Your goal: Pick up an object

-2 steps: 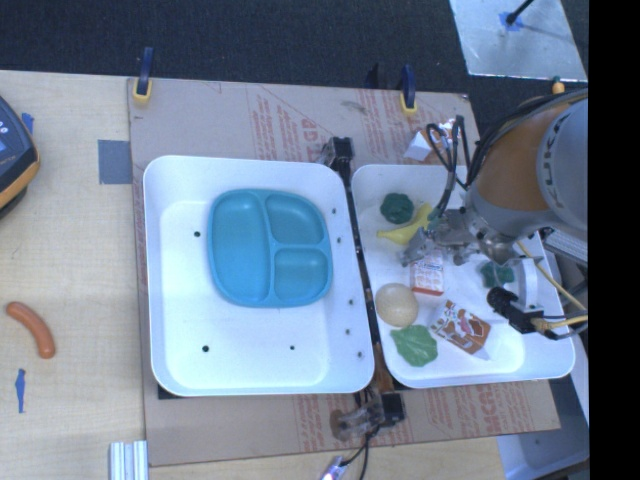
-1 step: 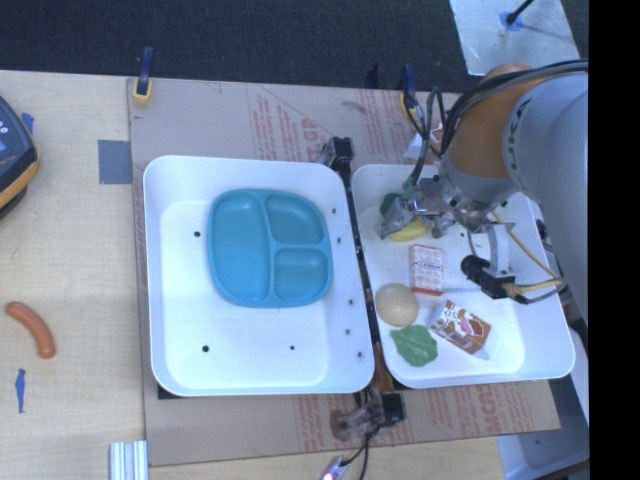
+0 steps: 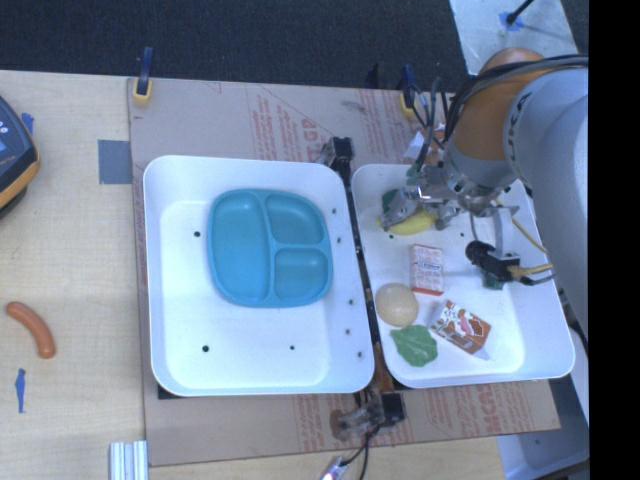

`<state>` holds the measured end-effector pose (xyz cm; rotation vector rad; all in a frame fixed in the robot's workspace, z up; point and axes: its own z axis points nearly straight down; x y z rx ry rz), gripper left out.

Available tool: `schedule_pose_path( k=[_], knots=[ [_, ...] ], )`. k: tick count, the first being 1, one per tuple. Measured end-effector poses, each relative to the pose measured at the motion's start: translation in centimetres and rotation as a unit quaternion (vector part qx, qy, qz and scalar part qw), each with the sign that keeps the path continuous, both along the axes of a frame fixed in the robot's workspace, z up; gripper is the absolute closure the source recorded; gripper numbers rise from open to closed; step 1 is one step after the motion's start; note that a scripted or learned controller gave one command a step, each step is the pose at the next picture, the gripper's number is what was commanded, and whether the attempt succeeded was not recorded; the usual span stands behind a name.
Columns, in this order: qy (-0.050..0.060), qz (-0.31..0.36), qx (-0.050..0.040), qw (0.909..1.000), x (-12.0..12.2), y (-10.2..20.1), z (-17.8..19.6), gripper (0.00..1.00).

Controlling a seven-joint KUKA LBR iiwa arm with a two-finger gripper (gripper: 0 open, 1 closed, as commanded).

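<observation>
Start at nine o'clock, where the left bin (image 3: 170, 358) holds a blue divided plate (image 3: 270, 246) lying flat; it looks stiff and light, but its low rim and wide span give two fingers little to close on, so leave it. Moving toward three o'clock into the right bin (image 3: 540, 353), you have a round cream ball (image 3: 397, 305) near the bin's left wall, a green leaf-like piece (image 3: 414, 346) just below it at about six o'clock from the ball, a small red-and-white carton (image 3: 428, 268) at the ball's one o'clock, and a red snack packet (image 3: 461, 328) lying tilted to the right. At the bin's twelve o'clock end the gripper (image 3: 405, 208) sits low over a yellow, banana-shaped object (image 3: 410, 225), touching or nearly touching it (whether its grasp is spread or clamped I cannot tell from this angle, so do not count it as held). That yellow piece is your likely target: I judge it light, smooth and somewhat slippery, probably rigid plastic. Take it across its narrow middle, not the tapered tips, where it would squirt out. The ball would roll; the packet is soft and thin.
</observation>
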<state>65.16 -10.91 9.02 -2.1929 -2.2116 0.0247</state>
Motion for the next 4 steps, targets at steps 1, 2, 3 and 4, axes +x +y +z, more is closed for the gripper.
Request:
schedule_pose_path(
  k=[1,2,3,4],
  knots=[
    [-0.003,-0.001,-0.002,1.0,0.1,1.2,0.0,0.0],
    [-0.003,-0.001,-0.0017,1.0,0.1,1.2,0.0,0.0],
    [-0.005,-0.002,-0.0014,1.0,0.2,0.4,0.1,0.0],
    [-0.006,-0.003,-0.0016,1.0,0.2,-0.3,0.1,0.0]
  ],
)
